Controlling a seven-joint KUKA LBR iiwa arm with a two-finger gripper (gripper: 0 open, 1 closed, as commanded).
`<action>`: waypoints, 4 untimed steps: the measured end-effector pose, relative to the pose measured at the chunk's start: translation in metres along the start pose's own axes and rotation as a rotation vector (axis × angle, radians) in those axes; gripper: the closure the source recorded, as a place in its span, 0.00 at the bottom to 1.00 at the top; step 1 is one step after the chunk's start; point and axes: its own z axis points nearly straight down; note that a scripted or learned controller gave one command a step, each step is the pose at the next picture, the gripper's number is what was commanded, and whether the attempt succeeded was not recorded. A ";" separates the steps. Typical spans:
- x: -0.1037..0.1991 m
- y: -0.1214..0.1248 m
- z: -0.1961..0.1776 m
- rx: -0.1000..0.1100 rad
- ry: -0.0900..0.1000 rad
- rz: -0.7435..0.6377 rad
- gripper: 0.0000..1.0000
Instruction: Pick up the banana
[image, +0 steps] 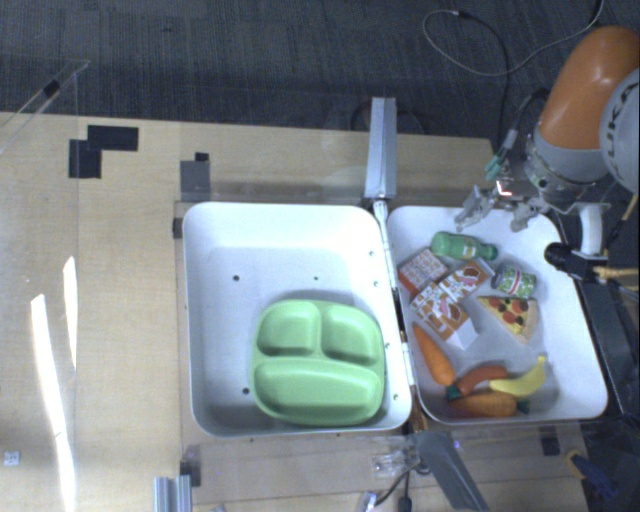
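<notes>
Over the right bin's (590, 390) far edge hangs the gripper (497, 212), fingers spread apart, nothing btwn them. Banana (524, 380) lies at the near right of that bin, well apart from gripper, touching a red sausage (480, 376) w/ a carrot (433, 357) beside. Left bin (210, 300) holds a green divided plate (320, 362).
</notes>
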 end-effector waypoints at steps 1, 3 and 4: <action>-0.018 -0.096 0.104 -0.002 0.000 -0.157 0.00; -0.060 -0.164 0.099 -0.003 0.000 -0.377 0.00; -0.085 -0.164 0.114 -0.005 -0.002 -0.262 0.00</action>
